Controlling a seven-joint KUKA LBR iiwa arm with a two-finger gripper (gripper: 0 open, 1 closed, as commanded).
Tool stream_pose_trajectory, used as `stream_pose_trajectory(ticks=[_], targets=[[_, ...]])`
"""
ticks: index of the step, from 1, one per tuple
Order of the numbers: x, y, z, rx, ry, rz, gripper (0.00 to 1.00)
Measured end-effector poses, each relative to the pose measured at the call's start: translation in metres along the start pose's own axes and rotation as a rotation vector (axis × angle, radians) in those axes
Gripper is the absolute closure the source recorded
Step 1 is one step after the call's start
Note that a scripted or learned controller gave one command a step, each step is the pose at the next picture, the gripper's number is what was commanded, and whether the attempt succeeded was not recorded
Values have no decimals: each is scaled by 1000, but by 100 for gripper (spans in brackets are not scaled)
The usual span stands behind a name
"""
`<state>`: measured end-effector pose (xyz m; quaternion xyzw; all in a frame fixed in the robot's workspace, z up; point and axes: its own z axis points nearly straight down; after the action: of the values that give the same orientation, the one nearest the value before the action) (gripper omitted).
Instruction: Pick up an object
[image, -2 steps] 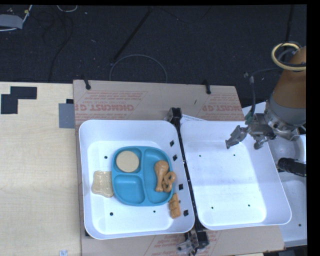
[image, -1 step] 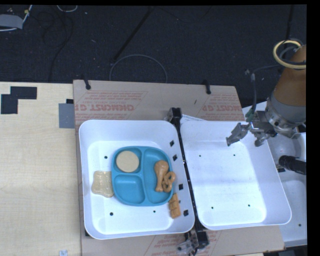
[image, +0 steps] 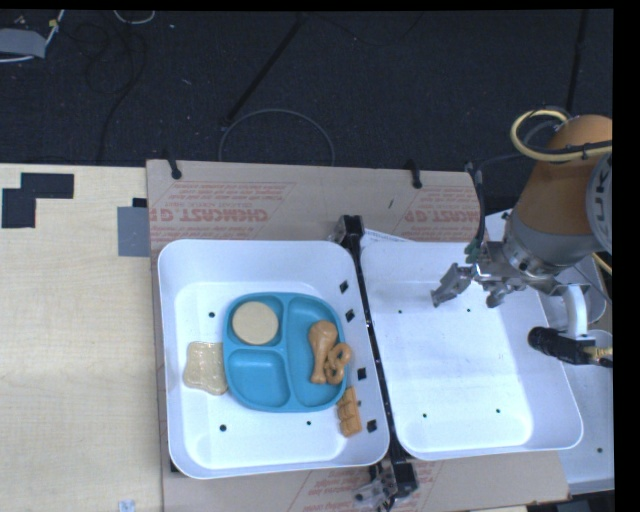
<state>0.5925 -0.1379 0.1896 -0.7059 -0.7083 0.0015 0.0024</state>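
A view from above shows 2 shallow white bins side by side on a table (image: 70, 330), which is light wood at the left of the frame. The left bin (image: 190, 270) sits in the lower middle of the frame. Inside it lies a blue divided plate (image: 265, 380) with 3 sections. A round tan disc (image: 254, 322) rests in the plate's upper left section. A twisted tan pretzel-like piece (image: 328, 350) lies in the plate's right section. A pale, flat, bread-like piece (image: 205, 367) lies on the bin floor, touching the plate's left edge. A small brown lumpy piece (image: 349, 411) lies on the bin floor just beside the plate's lower right corner.

The right bin (image: 470, 400) fills the lower right of the frame. The grey arm with its orange band (image: 565, 190) enters from the upper right. Its gripper (image: 470, 283) hangs over the upper part of the right bin, well apart from every object in the left bin. The fingers (image: 447, 288) point left; how far apart they stand cannot be told, and nothing is seen between them.
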Motion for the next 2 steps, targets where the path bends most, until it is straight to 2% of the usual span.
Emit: stream_pose_trajectory(ticks=[2], targets=[[8, -5, 99, 0, 0, 4, 0]])
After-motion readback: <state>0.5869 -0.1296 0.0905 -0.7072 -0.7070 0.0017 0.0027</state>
